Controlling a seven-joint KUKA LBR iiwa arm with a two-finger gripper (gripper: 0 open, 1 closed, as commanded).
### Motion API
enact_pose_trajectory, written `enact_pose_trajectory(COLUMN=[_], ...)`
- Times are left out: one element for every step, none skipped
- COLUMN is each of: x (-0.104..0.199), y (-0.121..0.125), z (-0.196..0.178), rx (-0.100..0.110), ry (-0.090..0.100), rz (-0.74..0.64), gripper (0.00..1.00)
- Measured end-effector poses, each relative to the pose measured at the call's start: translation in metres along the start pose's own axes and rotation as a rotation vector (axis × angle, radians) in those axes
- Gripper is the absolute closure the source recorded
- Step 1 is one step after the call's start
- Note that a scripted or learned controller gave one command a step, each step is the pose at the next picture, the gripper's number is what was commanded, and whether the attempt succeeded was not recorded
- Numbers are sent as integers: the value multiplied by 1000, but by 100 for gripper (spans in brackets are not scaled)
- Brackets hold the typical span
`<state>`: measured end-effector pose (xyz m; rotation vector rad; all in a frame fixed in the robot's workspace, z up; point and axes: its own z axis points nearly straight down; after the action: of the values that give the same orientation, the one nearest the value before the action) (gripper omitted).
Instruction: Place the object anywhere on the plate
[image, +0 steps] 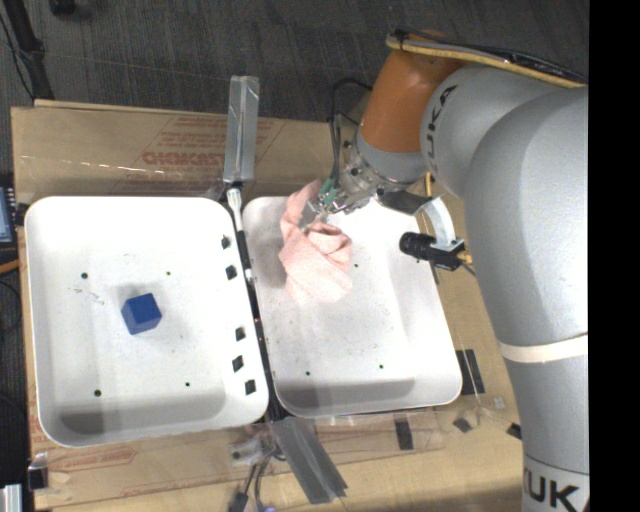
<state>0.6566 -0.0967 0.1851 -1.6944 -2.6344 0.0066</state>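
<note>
Grey arm with orange band reaches in from right. Tool (335, 200) low over right bin (400, 340), at top edge of pink cloth (315, 255); cloth bunched in bin's upper left, seemingly pinched by tool. Blue cube (141, 312) alone in left bin (60, 240). No plate recognisable. Risks: thin fold slipping free on lift; trailing cloth snagging divider between bins.

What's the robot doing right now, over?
Gripper down in right bin, at the pink cloth; grip unconfirmed. Cloth crumpled at the bin's upper left. Blue cube alone in left bin. No plate sighted, over.
</note>
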Motion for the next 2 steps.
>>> enact_pose_trajectory(x=[1, 60], y=[1, 1], z=[-43, -42], rx=[-3, 0], ry=[-3, -2], rz=[-10, -415], gripper=[100, 100])
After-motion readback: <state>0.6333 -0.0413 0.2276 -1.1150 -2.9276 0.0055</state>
